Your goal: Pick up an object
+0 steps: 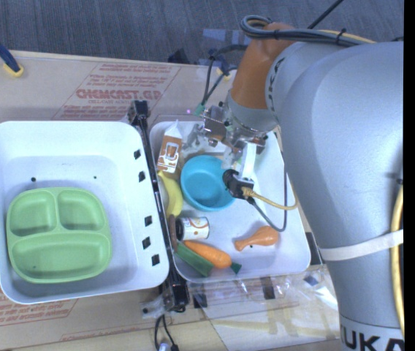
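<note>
Two bins: the left one [3,196] carried a green tray [59,234] at its near side. In the right bin [291,229] you had a blue bowl [206,183] at centre, carrot [207,254] near the front edge, gripper [231,148] just above the bowl's far rim; its opening cannot be told.
</note>
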Controlling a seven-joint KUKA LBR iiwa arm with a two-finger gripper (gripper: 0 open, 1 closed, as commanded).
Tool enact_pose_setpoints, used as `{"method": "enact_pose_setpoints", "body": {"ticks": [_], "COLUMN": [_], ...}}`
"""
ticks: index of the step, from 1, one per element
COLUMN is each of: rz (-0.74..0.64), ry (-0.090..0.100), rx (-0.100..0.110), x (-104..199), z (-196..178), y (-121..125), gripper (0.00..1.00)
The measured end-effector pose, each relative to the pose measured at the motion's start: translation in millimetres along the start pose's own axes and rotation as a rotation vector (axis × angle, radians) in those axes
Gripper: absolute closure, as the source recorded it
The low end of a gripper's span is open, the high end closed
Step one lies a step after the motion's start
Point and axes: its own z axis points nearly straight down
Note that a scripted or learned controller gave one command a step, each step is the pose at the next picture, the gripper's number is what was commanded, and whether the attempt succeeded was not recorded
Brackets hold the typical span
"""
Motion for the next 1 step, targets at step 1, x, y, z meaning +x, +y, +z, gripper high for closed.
{"method": "enact_pose_setpoints", "body": {"ticks": [1], "rz": [-0.376], "ry": [0.001], "rx": [-0.017], "x": [-19.1], "z": [61.1], "y": [-44.8], "gripper": [0.00]}}
